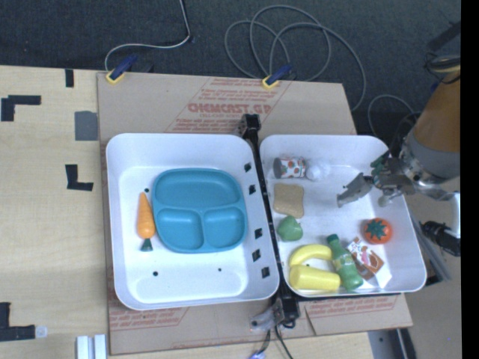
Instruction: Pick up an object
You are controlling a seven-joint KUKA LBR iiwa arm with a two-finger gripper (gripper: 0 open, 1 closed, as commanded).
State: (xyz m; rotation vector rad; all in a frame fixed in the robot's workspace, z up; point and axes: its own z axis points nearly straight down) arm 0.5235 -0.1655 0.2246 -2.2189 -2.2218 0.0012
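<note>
My gripper (366, 194) hangs over the right bin (329, 144), in its right half, with its fingers spread open and nothing between them. A red tomato (378, 230) lies just below and right of it. Left of it lie a tan bread slice (289, 199), a small printed can (290, 167) and a white ball (318, 172). Along the bin's front sit a green pepper-like piece (290, 228), a banana (310, 254), a yellow block (314, 278), a green bottle (344, 264) and a printed packet (368, 259).
The left bin (120, 163) holds a blue divided plate (200, 209) and an orange carrot (144, 215) beside its left edge. A black divider (258, 193) runs between the bins. Cables (299, 43) loop on the dark floor behind the bench.
</note>
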